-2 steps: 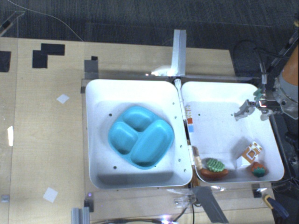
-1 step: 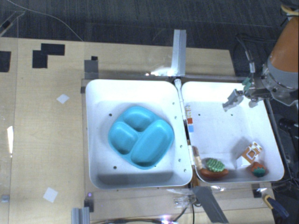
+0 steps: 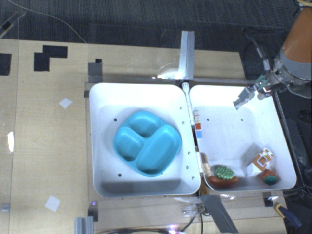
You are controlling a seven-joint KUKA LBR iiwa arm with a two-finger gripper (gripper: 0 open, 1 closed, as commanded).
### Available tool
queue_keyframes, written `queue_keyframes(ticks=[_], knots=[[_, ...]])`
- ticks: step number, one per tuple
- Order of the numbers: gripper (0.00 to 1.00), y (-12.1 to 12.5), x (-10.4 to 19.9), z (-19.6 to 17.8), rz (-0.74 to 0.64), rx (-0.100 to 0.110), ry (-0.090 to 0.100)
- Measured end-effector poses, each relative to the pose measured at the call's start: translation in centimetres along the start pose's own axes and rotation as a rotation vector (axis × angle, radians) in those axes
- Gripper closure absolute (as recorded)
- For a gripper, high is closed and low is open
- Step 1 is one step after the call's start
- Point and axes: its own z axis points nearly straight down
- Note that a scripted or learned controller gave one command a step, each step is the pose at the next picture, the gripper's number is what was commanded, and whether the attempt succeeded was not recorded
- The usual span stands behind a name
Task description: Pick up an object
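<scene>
My gripper [image 3: 249, 95] hangs over the far right part of the right bin [image 3: 229, 126], and nothing shows in it. The arm's orange band sits above it at the upper right. At the near end of that bin lie a green-topped brown toy [image 3: 224, 175], a small white and orange box [image 3: 263, 159] and a small orange and green piece [image 3: 269, 178]. All three lie well nearer the front than the gripper. A light blue divided plate [image 3: 146, 143] fills the middle of the left bin [image 3: 105, 106].
A metal post [image 3: 187, 55] stands behind the wall between the bins. Small red and blue tags [image 3: 197, 127] sit against that wall on its right side. Cables [image 3: 195, 213] run along the front edge. Black marks lie on the bench's far left.
</scene>
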Motion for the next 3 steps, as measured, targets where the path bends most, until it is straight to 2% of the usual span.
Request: queue_keyframes(ticks=[1,2,3], knots=[[1.00,0.2,0.0,-1.2,-0.003,-0.006,-0.003],[0.00,0.2,0.0,-1.2,-0.003,-0.006,-0.003],[0.00,-3.1,-2.8,8.5,-0.049,0.003,0.002]])
